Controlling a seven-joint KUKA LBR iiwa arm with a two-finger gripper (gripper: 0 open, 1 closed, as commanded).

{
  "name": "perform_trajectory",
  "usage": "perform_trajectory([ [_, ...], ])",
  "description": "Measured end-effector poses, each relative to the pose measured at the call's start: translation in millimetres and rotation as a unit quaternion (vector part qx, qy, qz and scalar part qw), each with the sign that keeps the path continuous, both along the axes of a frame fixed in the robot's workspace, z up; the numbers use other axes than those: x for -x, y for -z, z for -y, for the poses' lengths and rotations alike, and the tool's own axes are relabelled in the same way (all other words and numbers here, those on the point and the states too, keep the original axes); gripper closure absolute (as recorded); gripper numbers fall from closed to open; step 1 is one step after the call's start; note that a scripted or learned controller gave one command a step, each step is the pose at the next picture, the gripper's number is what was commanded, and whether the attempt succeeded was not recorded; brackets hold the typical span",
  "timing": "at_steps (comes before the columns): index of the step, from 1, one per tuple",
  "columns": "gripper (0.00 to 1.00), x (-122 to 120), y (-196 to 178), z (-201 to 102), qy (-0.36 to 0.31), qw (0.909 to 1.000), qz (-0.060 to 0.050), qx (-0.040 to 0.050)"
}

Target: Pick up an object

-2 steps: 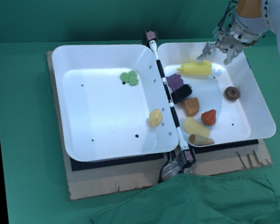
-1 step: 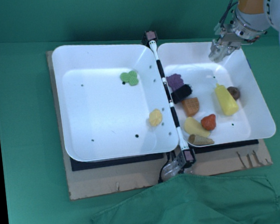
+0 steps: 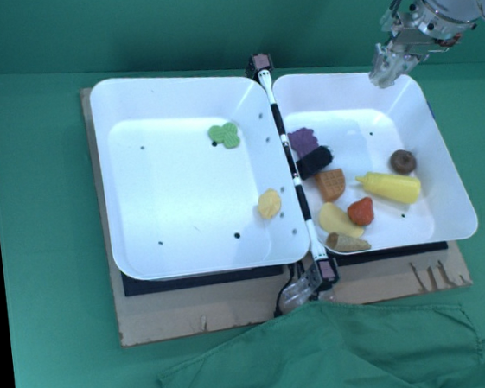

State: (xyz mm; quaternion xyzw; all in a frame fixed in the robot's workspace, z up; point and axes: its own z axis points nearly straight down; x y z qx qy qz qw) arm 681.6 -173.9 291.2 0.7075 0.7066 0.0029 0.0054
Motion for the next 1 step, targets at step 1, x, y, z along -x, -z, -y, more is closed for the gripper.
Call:
perform_trajectory([
  [1, 1.0, 4.4, -67.3, 3.2, 0.0, 1.0, 0.001, 0.0004],
])
